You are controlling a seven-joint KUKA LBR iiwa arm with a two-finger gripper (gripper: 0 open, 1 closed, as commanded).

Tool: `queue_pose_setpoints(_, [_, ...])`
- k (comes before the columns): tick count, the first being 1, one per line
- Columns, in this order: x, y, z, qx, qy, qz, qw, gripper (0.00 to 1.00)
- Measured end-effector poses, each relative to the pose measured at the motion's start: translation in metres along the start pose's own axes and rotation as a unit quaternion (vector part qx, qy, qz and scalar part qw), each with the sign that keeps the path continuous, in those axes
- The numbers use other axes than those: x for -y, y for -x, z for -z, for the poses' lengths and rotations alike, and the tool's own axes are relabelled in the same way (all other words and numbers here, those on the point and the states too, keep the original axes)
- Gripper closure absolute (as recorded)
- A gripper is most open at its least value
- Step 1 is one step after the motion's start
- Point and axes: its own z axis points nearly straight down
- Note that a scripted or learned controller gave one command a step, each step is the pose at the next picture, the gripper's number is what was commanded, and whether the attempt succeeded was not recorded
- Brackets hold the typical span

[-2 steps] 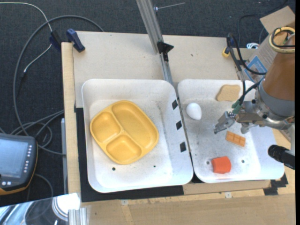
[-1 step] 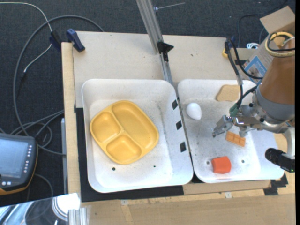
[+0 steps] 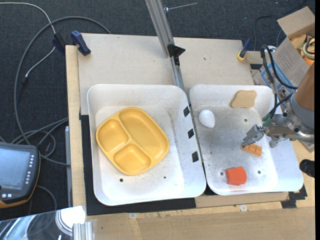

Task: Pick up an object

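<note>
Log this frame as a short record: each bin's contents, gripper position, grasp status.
left bin: yellow divided tray
right bin: white egg, tan bread slice, red-orange block, small orange waffle piece
gripper: low over the right bin, tips right at the waffle piece
grasp status: unclear; cannot tell whether anything sits between the fingers

Grey arm (image 3: 306,101), metal wrist block w/ small green spot (left side), dark cables, thin grey fingers (image 3: 251,135)
</note>
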Motion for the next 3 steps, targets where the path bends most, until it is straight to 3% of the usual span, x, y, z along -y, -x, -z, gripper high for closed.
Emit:
queue_pose_setpoints(1, [-0.001,-0.089,0.016,-0.002,0.003,0.007,1.0000,0.00])
queue_pose_setpoints(2, [-0.005,-0.011,0.006,0.002,0.002,-0.001,1.0000,0.00])
queue_pose_setpoints(3, [-0.008,-0.091,0.015,-0.001,0.003,0.007,1.0000,0.00])
